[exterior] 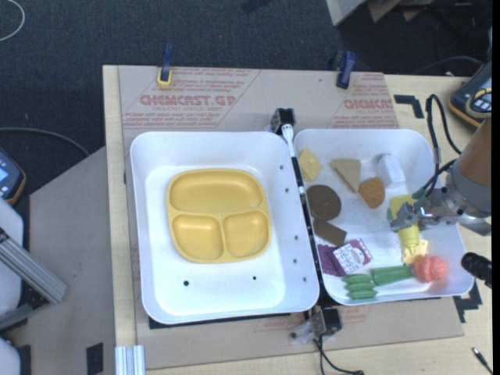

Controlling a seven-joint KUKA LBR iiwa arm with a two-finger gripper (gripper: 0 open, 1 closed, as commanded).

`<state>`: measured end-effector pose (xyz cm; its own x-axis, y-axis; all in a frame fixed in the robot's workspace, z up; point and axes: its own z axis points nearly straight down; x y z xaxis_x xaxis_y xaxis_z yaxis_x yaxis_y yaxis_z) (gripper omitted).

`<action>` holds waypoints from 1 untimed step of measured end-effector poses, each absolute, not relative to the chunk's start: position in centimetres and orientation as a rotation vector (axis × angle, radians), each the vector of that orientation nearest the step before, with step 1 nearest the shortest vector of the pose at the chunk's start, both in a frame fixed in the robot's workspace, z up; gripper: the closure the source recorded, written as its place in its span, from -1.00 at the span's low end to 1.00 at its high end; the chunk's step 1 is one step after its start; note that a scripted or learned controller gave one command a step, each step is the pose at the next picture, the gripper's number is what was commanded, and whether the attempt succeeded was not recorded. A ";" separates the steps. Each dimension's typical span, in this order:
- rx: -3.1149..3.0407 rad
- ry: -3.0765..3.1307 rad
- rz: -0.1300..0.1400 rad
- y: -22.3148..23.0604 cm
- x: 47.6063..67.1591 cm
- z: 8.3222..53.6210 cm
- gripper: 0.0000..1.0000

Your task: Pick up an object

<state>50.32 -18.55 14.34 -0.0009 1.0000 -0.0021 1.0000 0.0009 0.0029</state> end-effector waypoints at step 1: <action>2.216 2.218 0.003 -18.3 50.1 18.7 1.00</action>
